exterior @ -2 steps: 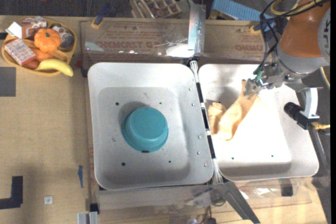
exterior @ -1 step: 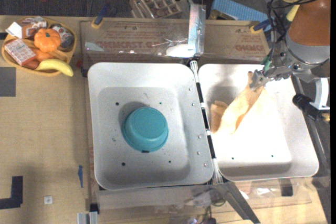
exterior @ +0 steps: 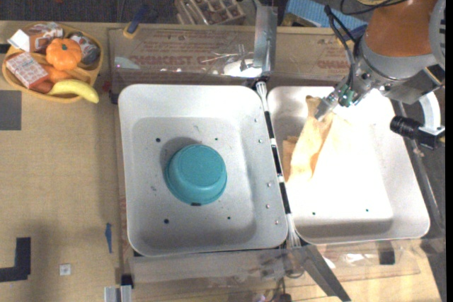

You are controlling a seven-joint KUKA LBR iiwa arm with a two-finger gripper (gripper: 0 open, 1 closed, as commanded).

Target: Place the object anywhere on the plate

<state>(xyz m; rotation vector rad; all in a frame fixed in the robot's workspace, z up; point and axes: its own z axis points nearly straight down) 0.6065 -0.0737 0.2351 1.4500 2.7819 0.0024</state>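
Writing nowhere legible; gripper pinches top of tan cloth, which hangs toward 7 o'clock in right bin.

Teal round plate, upside down, in the middle of the left bin. Pale yellow cloth, crumpled and draped, in the neighbouring bin's near-left part.

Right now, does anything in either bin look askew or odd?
Yes. In the right white bin, a limp pale yellow cloth hangs stretched from the pincer, its lower end draped against the wall nearest the teal round plate.
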